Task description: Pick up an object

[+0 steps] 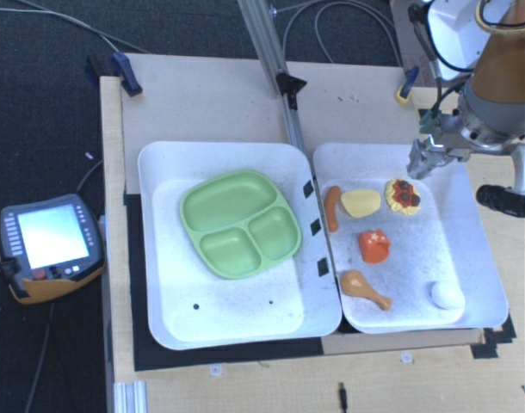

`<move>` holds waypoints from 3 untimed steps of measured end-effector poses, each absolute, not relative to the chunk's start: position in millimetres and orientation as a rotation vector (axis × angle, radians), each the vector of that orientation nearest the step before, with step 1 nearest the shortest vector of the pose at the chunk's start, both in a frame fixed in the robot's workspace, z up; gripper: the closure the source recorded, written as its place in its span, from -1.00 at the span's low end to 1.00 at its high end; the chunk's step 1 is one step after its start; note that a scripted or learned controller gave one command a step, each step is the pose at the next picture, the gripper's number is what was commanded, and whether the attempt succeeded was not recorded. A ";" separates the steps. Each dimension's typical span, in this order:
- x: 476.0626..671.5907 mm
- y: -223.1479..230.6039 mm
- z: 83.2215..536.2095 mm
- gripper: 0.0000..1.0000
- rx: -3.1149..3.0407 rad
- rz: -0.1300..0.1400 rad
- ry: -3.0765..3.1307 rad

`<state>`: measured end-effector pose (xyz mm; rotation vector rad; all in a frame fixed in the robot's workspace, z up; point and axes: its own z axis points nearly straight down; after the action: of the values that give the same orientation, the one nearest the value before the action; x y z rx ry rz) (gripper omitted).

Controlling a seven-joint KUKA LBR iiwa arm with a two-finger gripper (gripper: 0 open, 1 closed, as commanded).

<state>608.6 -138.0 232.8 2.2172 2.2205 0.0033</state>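
The right bin [469, 231] holds several toy foods: an orange sausage [332, 207], a yellow piece [361, 203], a small pizza slice with red topping [403, 196], a red-orange pepper [374, 246], a chicken drumstick [364, 288] and a white egg [447, 295]. My gripper [423, 160] hangs above the bin's far side, just up and right of the pizza slice, with nothing seen between its fingers.
In the left bin [159, 256] lies a green divided plate [239, 222]. A metal pole [267, 33] slants over the bench from the back. A teach pendant [47, 246] lies off the bench at left. Blue clamps [125, 73] grip the board's back edge.
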 end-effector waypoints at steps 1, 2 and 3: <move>610.6 -88.1 234.6 1.00 2.216 0.002 2.229; 593.8 -32.2 225.3 1.00 2.219 -0.002 2.232; 589.9 19.8 216.4 1.00 2.219 -0.002 2.231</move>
<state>589.9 19.8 216.4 2.2185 2.2314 -0.0020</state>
